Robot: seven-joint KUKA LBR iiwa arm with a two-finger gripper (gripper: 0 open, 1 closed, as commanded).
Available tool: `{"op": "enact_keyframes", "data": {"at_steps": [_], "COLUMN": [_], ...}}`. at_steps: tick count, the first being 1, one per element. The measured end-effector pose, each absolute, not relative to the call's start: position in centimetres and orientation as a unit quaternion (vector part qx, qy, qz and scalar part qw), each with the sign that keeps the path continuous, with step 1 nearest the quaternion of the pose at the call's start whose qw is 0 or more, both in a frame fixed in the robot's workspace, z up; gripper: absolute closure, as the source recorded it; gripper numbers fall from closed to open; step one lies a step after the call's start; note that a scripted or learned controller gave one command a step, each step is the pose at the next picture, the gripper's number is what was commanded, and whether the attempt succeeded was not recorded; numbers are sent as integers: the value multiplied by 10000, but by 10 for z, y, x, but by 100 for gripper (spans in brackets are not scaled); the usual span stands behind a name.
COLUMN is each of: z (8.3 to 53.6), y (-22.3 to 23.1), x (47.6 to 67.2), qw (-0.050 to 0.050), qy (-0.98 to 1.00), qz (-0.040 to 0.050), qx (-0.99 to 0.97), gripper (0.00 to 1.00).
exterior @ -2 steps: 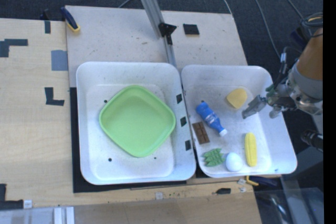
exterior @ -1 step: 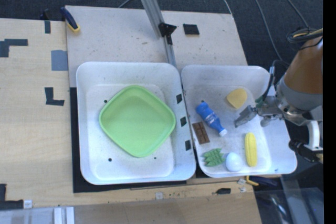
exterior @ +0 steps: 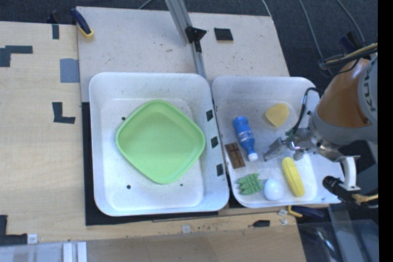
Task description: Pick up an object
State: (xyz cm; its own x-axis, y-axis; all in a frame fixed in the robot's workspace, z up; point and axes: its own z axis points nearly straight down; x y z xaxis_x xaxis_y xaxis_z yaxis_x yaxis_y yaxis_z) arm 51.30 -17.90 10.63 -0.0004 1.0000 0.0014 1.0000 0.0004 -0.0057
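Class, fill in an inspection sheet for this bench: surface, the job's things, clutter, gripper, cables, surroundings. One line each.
Surface: two white bins side by side; left bin, right bin.
Job's things: right bin holds blue bottle, yellow corn, white ball, green leafy piece, brown block, yellow piece.
Clutter: green plate in left bin.
Gripper: gripper low in right bin, holding nothing.
Cables: cables on dark floor.
Surroundings: metal post.

A green plate [exterior: 161, 141] lies in the left bin [exterior: 98, 132].
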Motion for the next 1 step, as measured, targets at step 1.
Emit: {"op": "enact_keyframes", "data": {"at_steps": [1], "z": [90], "y": [-179], "x": [513], "qw": [-7], "qy": [-7073], "qz": [0], "qx": [-7069], "gripper": [0]}}
